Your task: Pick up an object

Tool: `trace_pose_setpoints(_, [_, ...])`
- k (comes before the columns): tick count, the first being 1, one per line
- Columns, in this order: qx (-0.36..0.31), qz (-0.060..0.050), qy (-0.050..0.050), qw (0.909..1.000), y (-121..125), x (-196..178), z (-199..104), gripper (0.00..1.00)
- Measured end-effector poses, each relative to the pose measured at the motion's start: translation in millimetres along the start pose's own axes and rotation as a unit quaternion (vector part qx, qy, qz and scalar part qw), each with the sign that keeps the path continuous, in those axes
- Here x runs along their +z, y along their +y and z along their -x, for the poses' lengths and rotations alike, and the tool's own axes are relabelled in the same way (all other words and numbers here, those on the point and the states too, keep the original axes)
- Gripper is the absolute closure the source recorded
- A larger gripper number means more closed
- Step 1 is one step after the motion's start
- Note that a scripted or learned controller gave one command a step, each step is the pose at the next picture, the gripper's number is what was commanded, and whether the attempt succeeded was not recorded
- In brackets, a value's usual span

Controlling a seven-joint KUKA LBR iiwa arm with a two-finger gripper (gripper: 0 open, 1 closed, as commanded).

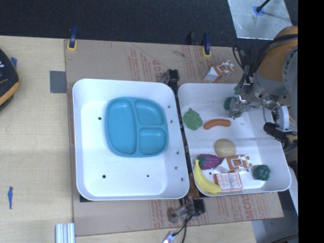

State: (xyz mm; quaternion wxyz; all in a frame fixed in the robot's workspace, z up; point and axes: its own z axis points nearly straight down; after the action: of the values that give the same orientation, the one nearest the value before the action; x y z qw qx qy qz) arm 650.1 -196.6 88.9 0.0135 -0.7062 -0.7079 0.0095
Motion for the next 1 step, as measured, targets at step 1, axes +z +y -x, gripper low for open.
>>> trace_pose_setpoints(1, [-0.001, 0.016, -0.003, 0.9999, 4.3, -84.7, 14.0, 0.0])
